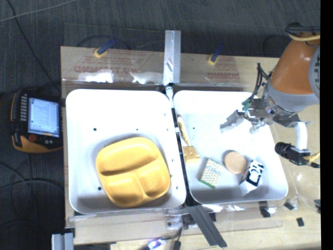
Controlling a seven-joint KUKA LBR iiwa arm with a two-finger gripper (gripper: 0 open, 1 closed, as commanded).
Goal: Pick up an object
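Note:
My gripper (pixel 242 124) hangs over the upper right part of the right bin (pixel 208 100), fingers spread open with nothing between them. Below it, near the bin's front, lie a tan round disc (pixel 235 162), a small green-patterned block (pixel 210 173) and a black-and-white object (pixel 253 174). A wooden-handled brush (pixel 185 141) rests along the bin's left wall. The gripper is above and apart from all of them. A yellow divided plate (pixel 133 170) lies in the left bin (pixel 83 113).
The grey arm with its orange band (pixel 294 74) comes in from the right over the right bin's rim. A handheld screen unit (pixel 37 120) sits off the bench to the left. A metal divider post (pixel 172 56) stands behind the bins.

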